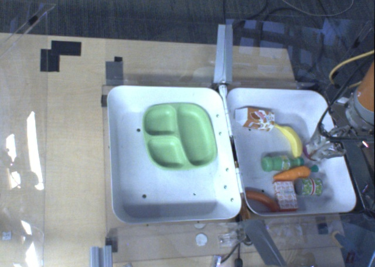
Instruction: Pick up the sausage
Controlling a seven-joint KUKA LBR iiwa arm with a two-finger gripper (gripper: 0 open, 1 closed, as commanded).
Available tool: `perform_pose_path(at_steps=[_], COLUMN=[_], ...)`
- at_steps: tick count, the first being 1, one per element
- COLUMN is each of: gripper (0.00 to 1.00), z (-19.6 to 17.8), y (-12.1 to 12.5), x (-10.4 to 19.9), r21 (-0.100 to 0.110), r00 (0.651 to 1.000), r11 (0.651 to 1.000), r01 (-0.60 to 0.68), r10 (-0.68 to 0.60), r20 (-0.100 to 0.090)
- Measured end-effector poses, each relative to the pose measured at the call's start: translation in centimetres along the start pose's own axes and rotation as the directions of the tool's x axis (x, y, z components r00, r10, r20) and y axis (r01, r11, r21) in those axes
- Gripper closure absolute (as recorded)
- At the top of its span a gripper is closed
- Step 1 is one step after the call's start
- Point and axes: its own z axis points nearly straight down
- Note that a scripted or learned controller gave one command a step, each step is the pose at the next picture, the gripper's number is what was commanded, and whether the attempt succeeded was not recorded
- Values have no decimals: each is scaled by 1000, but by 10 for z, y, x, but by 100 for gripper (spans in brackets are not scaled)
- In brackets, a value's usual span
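The sausage (261, 198), reddish-brown and long, lies against the front left wall of the right bin (334, 110), partly tucked beside a small patterned box (285, 195). My gripper (321, 150) hangs over the right side of that bin, just right of the banana (290, 139) and the green bottle (282, 162). It is well to the right of and behind the sausage, with the bottle and an orange carrot (292, 173) in between. Nothing of the sausage is at the gripper.
A carton (258, 118) lies at the back left of the right bin, and a green can (309, 187) sits near its front right. The left bin (126, 143) holds a green three-compartment plate (179, 134). The arm (360, 105) enters from the right.
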Motion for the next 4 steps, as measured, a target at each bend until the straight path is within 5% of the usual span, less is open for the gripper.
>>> perform_pose_path(at_steps=[1,2,4], gripper=[100,100,100], z=[2,-8,13], y=[4,16,16], x=[6,25,16], r21=[-4,-1,3], r00=[977,896,607], r11=[977,896,607], r01=[-214,-444,-795], r10=[214,444,795], r20=[-6,-6,-10])
